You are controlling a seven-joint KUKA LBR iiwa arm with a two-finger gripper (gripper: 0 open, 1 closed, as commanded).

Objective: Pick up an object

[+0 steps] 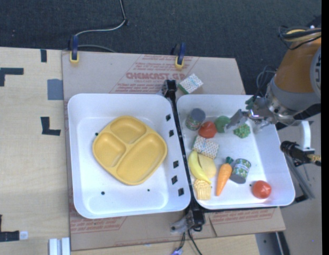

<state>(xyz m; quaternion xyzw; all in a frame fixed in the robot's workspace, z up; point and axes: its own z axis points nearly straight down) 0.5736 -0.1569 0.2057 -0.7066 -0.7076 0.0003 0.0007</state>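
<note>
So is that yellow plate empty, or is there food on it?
Empty. The plate lies flat in the left bin, all three compartments bare yellow.

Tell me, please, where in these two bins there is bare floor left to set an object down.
Left bin: a bare strip runs along the near wall below the yellow divided plate, and narrower margins ring it. Right bin: bare floor lies between the small can and the far-right wall, above the red tomato. The banana, carrot and corn crowd its left side.
</note>
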